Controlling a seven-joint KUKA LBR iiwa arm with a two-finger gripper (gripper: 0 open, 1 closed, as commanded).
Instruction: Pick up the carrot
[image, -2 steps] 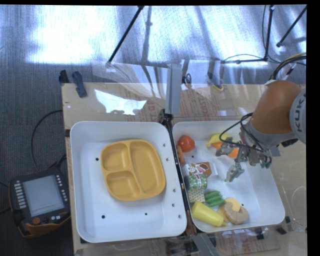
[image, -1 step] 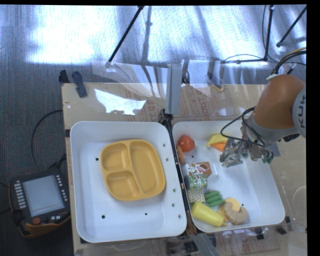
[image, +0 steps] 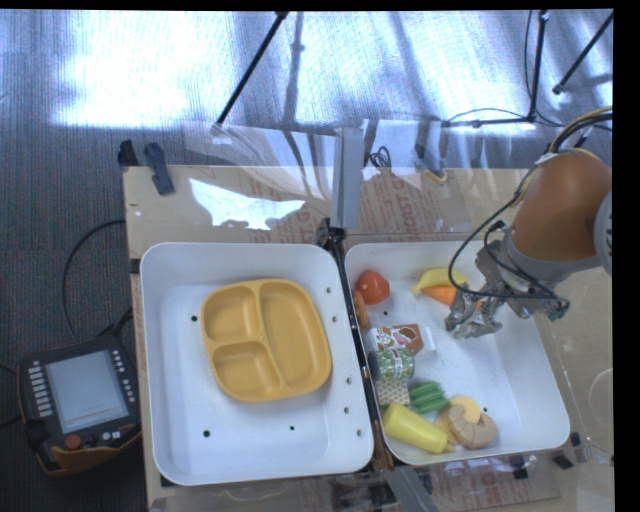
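Note:
The carrot is a small orange piece lying in the right bin, tucked against the underside of a yellow banana. My gripper hangs low over the right bin, just to the right of the carrot and a little nearer the front. It appears close beside the carrot, not over it. Nothing is visibly held in it. The orange-banded wrist rises behind it toward the upper right.
The right bin also holds a red tomato, a slim orange piece by its left wall, a small carton, a can, green beans, a yellow bottle and a bread roll. A yellow divided plate sits in the left bin.

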